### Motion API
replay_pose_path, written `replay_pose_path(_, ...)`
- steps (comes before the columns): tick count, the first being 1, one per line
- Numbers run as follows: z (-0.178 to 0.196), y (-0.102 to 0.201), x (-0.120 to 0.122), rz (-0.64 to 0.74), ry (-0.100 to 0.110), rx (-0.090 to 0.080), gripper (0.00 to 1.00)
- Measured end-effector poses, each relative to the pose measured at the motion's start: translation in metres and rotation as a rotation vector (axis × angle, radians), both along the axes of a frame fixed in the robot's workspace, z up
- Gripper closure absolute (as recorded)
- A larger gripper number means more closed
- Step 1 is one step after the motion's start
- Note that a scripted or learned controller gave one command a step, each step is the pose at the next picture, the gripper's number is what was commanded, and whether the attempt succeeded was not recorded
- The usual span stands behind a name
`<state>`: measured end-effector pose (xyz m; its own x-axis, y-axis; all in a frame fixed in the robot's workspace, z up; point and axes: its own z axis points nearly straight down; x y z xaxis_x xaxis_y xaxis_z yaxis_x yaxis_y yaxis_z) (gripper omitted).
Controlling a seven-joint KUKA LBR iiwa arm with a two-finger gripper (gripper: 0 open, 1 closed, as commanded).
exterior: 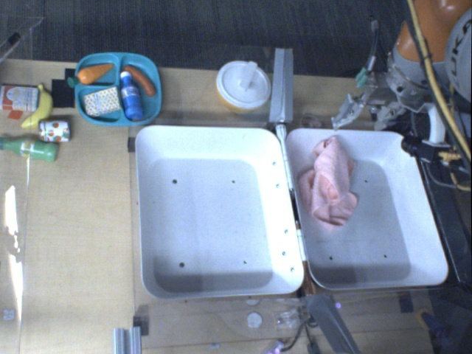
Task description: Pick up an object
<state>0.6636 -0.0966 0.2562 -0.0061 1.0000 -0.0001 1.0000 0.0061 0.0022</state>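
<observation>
Because it is the sole loose item inside either bin, the pink cloth (pixel 330 183) is reading as the thing to be picked up. It is lying crumpled in the right bin (pixel 413 271), toward that bin's left half and closer to the far wall than the near one, bunched into a soft ridge rather than spread flat. That bunching is offering raised folds, which would probably suit a pinch from above better than a flat sheet would. The left bin (pixel 169 271) is sitting just beside it, the two walls nearly touching along a grey divider (pixel 281 87).

Outside the bins, the bench (pixel 66 257) is carrying a white lidded cup (pixel 244 85) behind the left bin and a blue divided tray (pixel 147 72) of toy food at the far left, with a few small toys near it; these are well apart from the cloth and likely play no part in the pick.

At the upper right, the arm (pixel 442 13) is hanging over the far right corner of the right bin, its orange band showing at the frame's edge. The gripper (pixel 361 109) is hovering above the bin's far rim, beyond the cloth and not touching it. Nothing is sitting between its tips, though how wide it is set cannot be told from this angle.
</observation>
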Motion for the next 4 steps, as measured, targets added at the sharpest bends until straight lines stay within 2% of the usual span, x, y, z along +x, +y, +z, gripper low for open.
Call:
replay_pose_path(1, -0.107, -0.006, 0.005, 0.148, 0.001, 0.000, 0.00)
replay_pose_path(2, -0.167, -0.026, -0.017, 0.228, -0.010, -0.002, 0.00)
replay_pose_path(3, -0.165, 0.001, -0.085, 0.253, -0.012, -0.002, 0.00)
replay_pose_path(4, -0.153, 0.002, -0.082, 0.254, -0.021, -0.004, 1.00)
